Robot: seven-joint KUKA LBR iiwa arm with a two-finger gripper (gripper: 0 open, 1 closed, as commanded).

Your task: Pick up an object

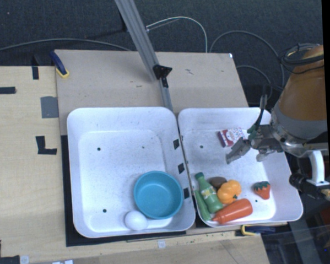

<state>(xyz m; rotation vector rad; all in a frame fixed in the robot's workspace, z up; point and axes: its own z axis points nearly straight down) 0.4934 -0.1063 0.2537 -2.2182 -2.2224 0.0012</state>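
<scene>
Sitting in the right bin (208, 121) are the things up for grabs, and none of them is in the jaws (248, 150) right now. Closest to the arm is a small red and white packet (230, 136) lying flat near the back of that bin, just beside the grey fingers. Down at the front edge there's a little cluster: a green bottle (207, 195) lying on its side, an orange pepper-looking toy (229, 191) with a dark brown lump (217, 181) touching it from behind, and an orange carrot (233, 210) lying along the front wall. A small red strawberry toy (261, 189) sits apart from those, off to the right.

The jaws hover over the right part of this bin, spread apart with nothing between them. One finger sticks out toward the middle of the bin, the other is nearer the wrist.

Over in the left bin (93, 127) there's a blue bowl (158, 194) standing upright near the front right corner, with a white ball (136, 219) touching its front left side. Both bins rest side by side on the wooden worktop (107, 76).
</scene>
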